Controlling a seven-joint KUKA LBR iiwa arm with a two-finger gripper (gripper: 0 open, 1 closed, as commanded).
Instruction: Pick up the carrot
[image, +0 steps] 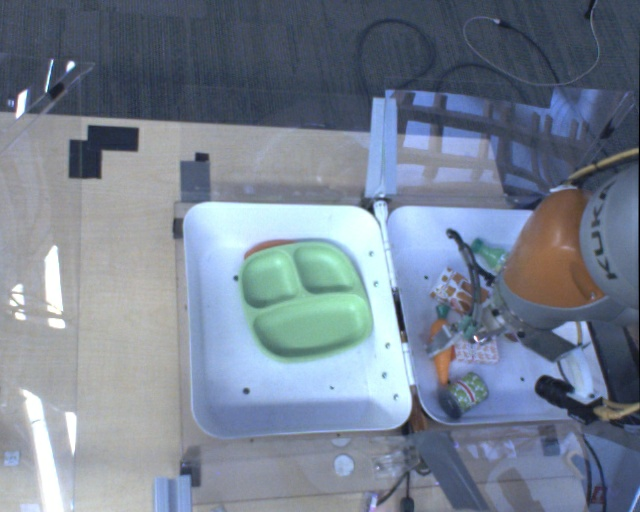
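there, jaws (478, 325) low over the carrot (441, 352) amid right-bin (420, 300) clutter, opening impossible to tell

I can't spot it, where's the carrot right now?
In the right bin, near its left wall: the carrot lies just above the green can, beside the hand.

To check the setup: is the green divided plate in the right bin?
No, the green divided plate lies in the left bin.
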